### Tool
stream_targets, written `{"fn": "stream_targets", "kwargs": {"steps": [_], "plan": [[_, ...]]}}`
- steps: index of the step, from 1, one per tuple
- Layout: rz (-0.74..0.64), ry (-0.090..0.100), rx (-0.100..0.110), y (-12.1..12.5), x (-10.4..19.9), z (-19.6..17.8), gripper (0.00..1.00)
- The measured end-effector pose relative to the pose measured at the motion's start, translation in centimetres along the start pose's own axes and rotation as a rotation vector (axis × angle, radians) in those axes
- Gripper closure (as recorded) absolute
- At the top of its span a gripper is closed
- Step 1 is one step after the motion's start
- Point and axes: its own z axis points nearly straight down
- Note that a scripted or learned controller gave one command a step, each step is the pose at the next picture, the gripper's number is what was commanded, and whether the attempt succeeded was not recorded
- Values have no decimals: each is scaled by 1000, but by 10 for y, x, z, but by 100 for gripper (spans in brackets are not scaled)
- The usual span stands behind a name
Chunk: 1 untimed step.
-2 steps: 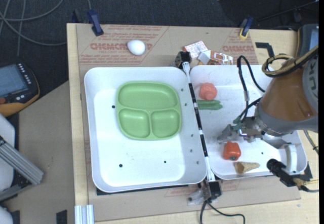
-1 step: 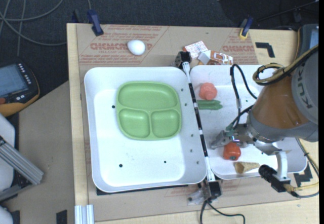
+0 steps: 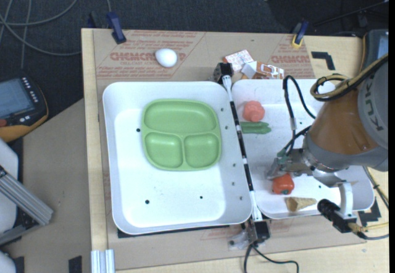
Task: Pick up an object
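Arm low over the red toy in the right bin

The jaws (image 3: 281,171) hovered just above the red toy (image 3: 283,184) near the bin's (image 3: 271,209) near edge, apparently lined up to grasp; their opening could not be told.

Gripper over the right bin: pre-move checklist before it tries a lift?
1. Gripper inside the right bin: ok.
2. Target close: red-orange toy lies just below the gripper: ok.
3. Toy between the fingers: cannot tell, the wrist blocks the view.
4. Neighbours apart from the toy: tan wedge lies close by: not ok; pink ball and green bean are well away: ok.
5. Green divided plate sits in the left bin, off the path: ok.
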Motion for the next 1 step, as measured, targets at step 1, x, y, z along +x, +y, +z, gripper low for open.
{"fn": "stream_targets", "kwargs": {"steps": [1], "plan": [[-4,0,-3,74,48,-91,100]]}}
